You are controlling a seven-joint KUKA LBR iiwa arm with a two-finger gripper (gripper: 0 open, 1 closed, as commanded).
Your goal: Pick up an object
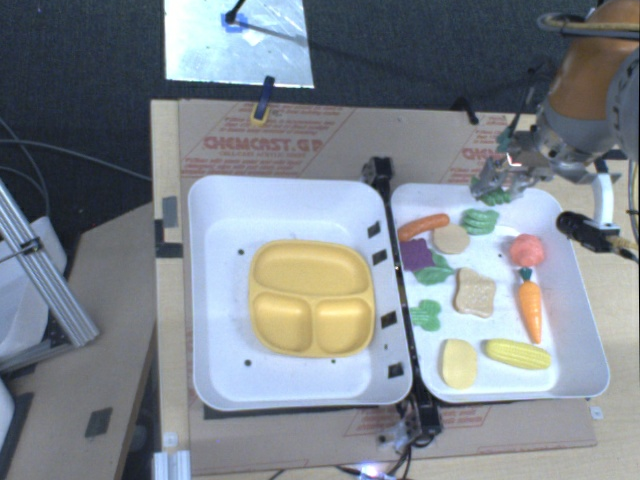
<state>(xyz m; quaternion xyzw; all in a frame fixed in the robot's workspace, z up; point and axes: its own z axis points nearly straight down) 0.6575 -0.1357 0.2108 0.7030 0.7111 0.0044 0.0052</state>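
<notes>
Nothing is lifted yet, as far as I can judge: every toy food lies flat on the floor of the right bin [585,363], and the left bin [215,268] carries a yellow tray [305,298] with three hollows. The pick is all still to do.

The arm [595,68] reaches in from the right, and its gripper [497,183] hangs over the far rim of the right bin. From where I stand the tips are a blurred grey cluster, so I cannot tell whether they are apart or together, and I see nothing between them.

Closest to it is a green leafy piece [480,220], just beside and a little nearer me. Next come a round cracker [451,239] and a sausage [424,226], then a purple piece [416,255]. A pink fruit [527,250] sits above a carrot [531,308] on the right side. Bread [475,293], a second green piece [426,315], a corn cob [517,353] and a pale potato [459,362] lie well apart from the gripper, toward the near rim.

My guess is that the green leafy piece is the likeliest target, needing only a short drop and a slight pull toward the middle of the bin.
</notes>
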